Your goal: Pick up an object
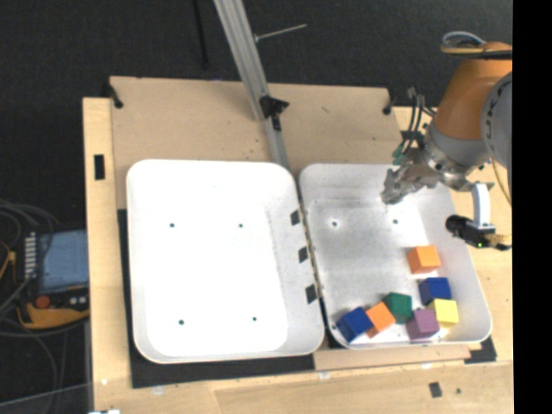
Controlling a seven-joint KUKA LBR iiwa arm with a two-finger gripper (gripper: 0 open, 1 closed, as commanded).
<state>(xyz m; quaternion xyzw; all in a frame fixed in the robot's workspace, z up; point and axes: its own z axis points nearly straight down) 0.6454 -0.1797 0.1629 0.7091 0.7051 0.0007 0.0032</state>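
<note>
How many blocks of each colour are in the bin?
Orange blocks: 2 (one alone, one in the row)
Blue blocks: 2 ()
Green block: 1
Purple block: 1
Yellow block: 1
Total: 7, all in the right bin.

Single fixed cam, mounted above bench [198, 115], angled down; both bins [216, 257] framed, arm [470, 102] seen at right.
</note>
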